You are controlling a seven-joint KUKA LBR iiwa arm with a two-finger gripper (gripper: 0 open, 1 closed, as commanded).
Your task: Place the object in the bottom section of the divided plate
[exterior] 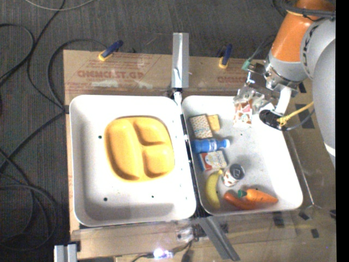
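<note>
Jaws gripping small red-white carton, hanging above right bin far corner, lifted clear for carrying; yellow divided plate waiting in left bin, bottom section bare, well apart

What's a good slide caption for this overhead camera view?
KUKA gripper lifts a small carton over the right bin; yellow divided plate waits in the left bin.

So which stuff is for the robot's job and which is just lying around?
For the job: yellow divided plate, the gripper, and the small carton at its fingers.

Lying about: carrot, banana, blue bottle, can, checkered box.
</note>
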